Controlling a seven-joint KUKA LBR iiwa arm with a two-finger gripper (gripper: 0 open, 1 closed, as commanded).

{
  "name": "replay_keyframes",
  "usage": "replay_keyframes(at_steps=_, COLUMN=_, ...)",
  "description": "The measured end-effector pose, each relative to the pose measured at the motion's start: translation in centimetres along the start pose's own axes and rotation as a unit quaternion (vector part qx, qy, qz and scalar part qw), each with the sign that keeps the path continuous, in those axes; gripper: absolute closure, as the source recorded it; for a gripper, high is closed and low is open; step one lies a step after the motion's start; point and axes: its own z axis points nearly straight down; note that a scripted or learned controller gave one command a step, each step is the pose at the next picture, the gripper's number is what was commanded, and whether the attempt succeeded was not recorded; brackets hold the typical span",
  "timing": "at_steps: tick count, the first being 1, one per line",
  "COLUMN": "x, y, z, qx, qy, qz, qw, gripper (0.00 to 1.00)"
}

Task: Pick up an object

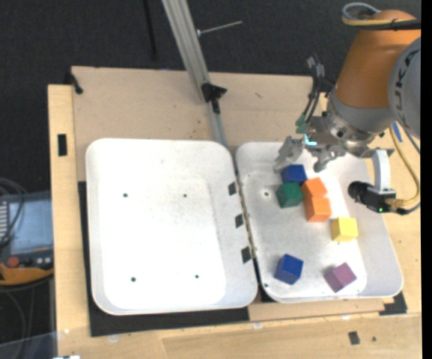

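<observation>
Seven blocks (317, 208) in right bin (380, 275)

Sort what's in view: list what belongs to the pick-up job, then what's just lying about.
Job:
gripper
right bin
upper blue cube
green cube
orange blocks
yellow cube
lower blue cube
purple cube

Lying about:
left bin
handheld controller
metal rail
</observation>
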Motion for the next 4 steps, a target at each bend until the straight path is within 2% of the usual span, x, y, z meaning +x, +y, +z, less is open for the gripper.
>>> replay_keyframes(at_steps=1, x=0.0, y=0.1, z=-0.3, qx=-0.003, qy=0.000, qz=0.000, qw=1.0000, gripper=0.00)
replay_keyframes(at_steps=2, x=0.1, y=-0.7, z=5.7, qx=0.000, qy=-0.001, qz=0.002, qw=1.0000, gripper=0.00)
replay_keyframes(at_steps=3, x=-0.2, y=-1.1, z=11.6, qx=-0.003, qy=-0.002, qz=0.002, qw=1.0000, gripper=0.00)
replay_keyframes(at_steps=4, x=-0.3, y=-0.5, z=12.7, qx=-0.012, qy=-0.002, qz=0.002, qw=0.9999, gripper=0.00)
